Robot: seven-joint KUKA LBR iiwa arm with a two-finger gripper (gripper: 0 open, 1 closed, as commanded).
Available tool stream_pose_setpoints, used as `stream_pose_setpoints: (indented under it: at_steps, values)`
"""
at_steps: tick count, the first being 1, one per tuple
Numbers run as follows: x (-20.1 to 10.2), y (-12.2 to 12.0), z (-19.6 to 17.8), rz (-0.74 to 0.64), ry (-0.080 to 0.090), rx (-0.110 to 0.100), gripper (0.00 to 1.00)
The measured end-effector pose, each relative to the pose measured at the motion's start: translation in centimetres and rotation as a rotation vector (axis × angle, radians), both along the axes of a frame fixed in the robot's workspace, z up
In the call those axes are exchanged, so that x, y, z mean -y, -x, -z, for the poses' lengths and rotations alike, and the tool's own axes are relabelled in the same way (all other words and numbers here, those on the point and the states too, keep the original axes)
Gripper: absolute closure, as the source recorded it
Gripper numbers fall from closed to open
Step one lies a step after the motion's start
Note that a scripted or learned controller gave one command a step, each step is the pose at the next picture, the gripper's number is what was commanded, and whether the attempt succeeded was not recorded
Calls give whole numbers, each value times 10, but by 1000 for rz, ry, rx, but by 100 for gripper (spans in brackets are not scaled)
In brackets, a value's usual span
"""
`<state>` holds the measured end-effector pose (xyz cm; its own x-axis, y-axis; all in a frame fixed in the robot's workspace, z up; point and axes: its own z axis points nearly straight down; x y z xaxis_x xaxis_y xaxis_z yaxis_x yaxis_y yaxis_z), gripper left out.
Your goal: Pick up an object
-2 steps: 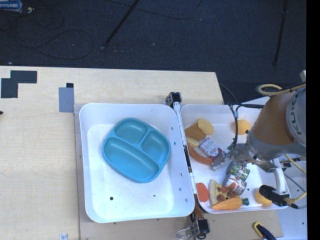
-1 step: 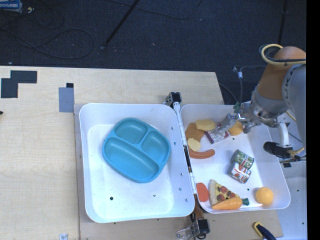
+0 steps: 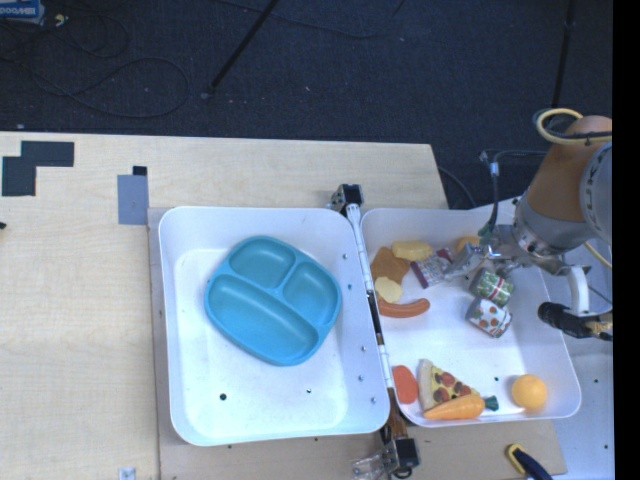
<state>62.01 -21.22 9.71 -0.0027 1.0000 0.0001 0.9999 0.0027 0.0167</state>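
task status: no object is lifted yet; all items lie in the right bin [image 3: 560,393]. the pincer [image 3: 478,265] sits low in that bin, at the small wrapped item [image 3: 436,267] beside the 2 cans [image 3: 491,302]. whether the pincer is apart or together cannot be told. grasp and lift remain.

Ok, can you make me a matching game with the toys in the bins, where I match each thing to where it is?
Things:
1. plate
2. orange
3. pizza
4. sausage

Places:
A. right bin, front right corner
B. left bin
C. right bin, near the divider, middle
D. right bin, front edge, beside the carrot

Pairs: 1-B, 2-A, 3-D, 4-C
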Motion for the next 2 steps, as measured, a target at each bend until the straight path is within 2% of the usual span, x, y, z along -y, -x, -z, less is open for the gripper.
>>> stream_pose_setpoints:
  at_steps: [1, 2]
  values:
    - [3, -27, 1, 0, 2, -10, 0]
    - [2, -25, -8, -3, -2, -23, 100]
